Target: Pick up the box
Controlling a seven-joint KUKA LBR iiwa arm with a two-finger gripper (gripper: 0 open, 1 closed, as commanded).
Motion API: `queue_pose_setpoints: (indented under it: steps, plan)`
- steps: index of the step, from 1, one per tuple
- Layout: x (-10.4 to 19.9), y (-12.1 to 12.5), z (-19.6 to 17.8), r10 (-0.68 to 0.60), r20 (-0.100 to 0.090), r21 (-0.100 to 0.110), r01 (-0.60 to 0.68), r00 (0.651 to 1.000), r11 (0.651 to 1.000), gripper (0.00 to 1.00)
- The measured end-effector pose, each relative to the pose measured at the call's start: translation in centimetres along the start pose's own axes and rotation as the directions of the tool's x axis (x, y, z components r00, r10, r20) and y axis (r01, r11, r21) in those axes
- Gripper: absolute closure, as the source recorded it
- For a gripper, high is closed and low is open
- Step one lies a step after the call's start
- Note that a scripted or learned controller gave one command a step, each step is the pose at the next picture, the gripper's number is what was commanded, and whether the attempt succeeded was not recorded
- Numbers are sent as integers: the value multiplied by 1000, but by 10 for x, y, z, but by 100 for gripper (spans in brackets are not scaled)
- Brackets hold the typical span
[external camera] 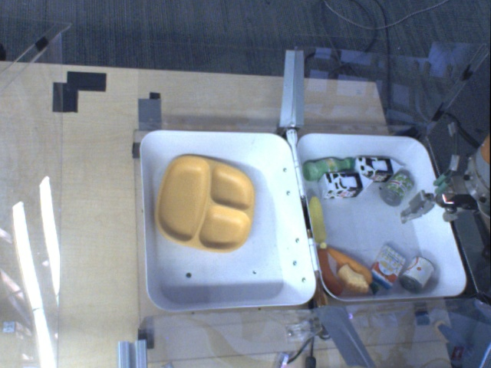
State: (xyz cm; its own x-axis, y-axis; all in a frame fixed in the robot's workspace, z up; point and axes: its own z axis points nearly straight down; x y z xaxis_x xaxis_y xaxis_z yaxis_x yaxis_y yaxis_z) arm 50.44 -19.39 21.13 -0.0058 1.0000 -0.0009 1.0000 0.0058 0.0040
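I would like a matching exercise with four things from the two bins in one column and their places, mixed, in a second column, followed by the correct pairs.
Things:
1. yellow tray
2. green bottle
3. small box
4. corn cob

Places:
A. right bin, along its left wall
B. left bin, on its floor
C. right bin, near the front edge
D. right bin, far left corner

Pairs: 1-B, 2-D, 3-C, 4-A

One fixed camera looks down at a slant over my bench (pixel 77 205), both white bins (pixel 230 282) within frame.
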Motion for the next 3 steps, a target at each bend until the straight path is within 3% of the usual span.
queue_pose_setpoints:
  steps: [1,2,3]
  plan:
    - [29,-14,122,112,0,-8,-112,994,994,0]
    - [28,-14,122,94,1,-10,-94,996,995,0]
    - [51,-13,122,46,4,-11,-46,999,999,0]
